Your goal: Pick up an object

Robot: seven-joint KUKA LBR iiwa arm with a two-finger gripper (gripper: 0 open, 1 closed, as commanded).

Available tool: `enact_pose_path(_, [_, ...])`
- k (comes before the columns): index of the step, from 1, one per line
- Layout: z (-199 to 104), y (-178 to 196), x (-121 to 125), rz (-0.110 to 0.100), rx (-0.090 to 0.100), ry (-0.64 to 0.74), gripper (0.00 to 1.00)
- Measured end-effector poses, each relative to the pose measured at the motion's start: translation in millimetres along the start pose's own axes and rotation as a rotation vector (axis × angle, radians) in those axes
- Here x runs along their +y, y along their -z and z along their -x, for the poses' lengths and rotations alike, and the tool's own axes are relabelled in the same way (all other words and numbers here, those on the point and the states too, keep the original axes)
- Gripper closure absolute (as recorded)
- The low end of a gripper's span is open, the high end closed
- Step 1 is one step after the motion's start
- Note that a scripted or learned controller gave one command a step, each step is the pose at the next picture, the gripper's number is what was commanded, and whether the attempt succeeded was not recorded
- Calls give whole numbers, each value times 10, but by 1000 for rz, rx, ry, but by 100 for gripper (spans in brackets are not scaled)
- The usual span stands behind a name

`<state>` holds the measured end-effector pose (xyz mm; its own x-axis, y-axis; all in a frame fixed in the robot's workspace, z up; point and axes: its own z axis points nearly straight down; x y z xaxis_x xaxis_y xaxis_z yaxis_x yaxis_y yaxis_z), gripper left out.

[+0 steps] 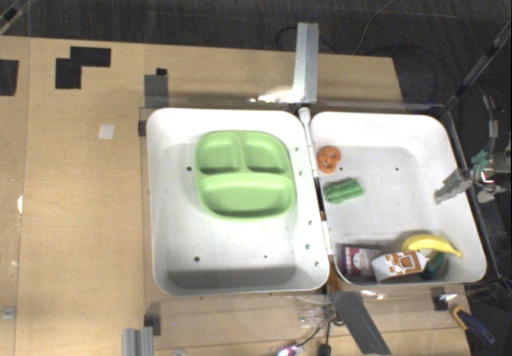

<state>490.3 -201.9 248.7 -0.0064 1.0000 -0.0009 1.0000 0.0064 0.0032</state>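
Two shallow white bins are seen side by side on a wooden bench, the left bin (164, 186) and the right bin (400, 126) meeting along a central divide. In the left bin a green sectioned plate (242, 173) is laid flat, set towards the far half of the bin and a little right of its middle. The graspable objects are gathered in the right bin. A small orange round object (328, 158) is found close to the left wall, and just nearer than it, not quite touching, lies a green oblong object (344, 190). Along the near wall a cluster is formed: a dark flat packet (357, 259) at the left, a white and orange carton (398, 265) beside it, and a yellow banana (433, 246) resting over the cluster's right end, with a dark green item (437, 267) partly hidden under the banana. The gripper (453, 184) is seen at the right edge of the right bin, over its right wall, reaching in from the right — well apart from every object. Nothing is seen between its fingers; how wide the jaws stand cannot be told, as the tip is small and blurred. A grey metal post (307, 62) is fixed on the far side, at the junction of the bins.
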Motion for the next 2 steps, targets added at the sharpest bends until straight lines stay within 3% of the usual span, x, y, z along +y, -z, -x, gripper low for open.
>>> enact_pose_path(1, [36, -719, -29, -1, 0, 11, 0])
enact_pose_path(2, [-286, -1569, 279, 12, -4, -21, 0])
